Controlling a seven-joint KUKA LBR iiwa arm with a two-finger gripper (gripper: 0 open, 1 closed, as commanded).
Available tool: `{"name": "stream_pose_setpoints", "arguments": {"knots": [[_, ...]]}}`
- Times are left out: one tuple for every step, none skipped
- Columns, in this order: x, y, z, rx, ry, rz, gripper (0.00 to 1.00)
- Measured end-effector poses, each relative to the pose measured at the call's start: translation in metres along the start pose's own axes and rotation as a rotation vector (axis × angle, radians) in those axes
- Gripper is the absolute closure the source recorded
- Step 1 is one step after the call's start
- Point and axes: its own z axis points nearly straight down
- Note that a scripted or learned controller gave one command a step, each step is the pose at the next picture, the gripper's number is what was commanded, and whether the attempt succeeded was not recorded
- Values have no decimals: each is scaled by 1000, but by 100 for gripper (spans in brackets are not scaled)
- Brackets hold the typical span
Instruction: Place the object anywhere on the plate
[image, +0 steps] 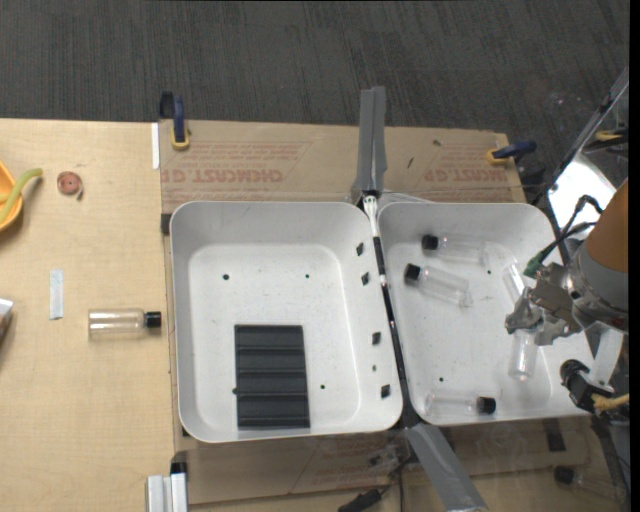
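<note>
Hand: the hand (537, 312) is over the right part of the right bin (460, 215), coming in from the right side; I cannot tell if it is grasping something or is released.
Bottle near the hand: one clear bottle (521, 358) lies just below the hand, at its tips; I cannot tell if they touch.
Other bottles in the right bin: a bottle with black cap (437, 281) lies left of the hand, well apart; a second one (455, 245) is above it near the back wall; a third one (458, 406) lies at the front wall, below and left of the hand.
Plate: a dark ribbed plate (271, 376) lies in the left bin (200, 225), in its front part, far from the hand.
Counter: on the counter (80, 400), left of the bins, one more clear bottle (124, 321) lies on its side.
</note>
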Motion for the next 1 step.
{"name": "stream_pose_setpoints", "arguments": {"knots": [[0,0,0,0,0,0,0]]}}
